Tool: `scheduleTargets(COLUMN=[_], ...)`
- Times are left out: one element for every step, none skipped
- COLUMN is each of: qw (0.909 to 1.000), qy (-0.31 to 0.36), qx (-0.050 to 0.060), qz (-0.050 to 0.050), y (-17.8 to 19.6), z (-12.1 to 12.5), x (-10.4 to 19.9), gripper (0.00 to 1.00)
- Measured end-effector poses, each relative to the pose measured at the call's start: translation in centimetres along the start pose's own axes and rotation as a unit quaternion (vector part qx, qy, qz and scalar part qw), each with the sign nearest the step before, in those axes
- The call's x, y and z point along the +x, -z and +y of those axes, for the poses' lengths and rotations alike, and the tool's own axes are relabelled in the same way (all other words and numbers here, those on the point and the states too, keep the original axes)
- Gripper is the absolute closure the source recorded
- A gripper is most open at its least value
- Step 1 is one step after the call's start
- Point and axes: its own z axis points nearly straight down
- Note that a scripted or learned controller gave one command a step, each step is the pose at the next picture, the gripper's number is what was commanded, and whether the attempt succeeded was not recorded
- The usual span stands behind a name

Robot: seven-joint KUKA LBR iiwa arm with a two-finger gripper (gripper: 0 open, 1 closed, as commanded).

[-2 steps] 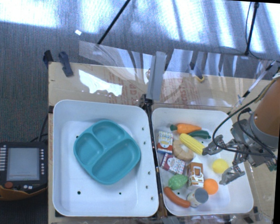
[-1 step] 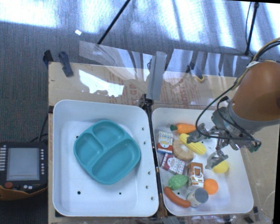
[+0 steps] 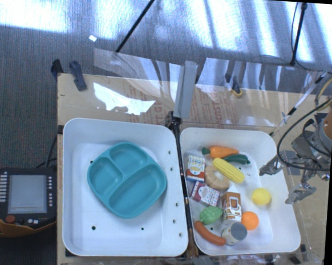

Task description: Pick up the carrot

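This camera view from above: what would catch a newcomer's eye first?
Probably the teal divided plate, alone in the left bin. Next, the bright toy food crowding the right bin, with the carrot near its far edge. The robot's hand hovers at that bin's right side.

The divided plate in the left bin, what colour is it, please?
Teal, plain in the camera view.

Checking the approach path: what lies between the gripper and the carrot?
In the camera view, bare white bin floor lies between the gripper and the carrot; the green vegetable sits just under the carrot.
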Motion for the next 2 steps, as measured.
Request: scheduleTargets(qw=[0.9998,0.976], qy=[0.02,0.218], qx=[-0.005,0.009], qz=[0.002,-0.004], y=[-12.69,-13.51], z=[3.76,3.56], x=[5.0,4.16], gripper=[0.0,0.0])
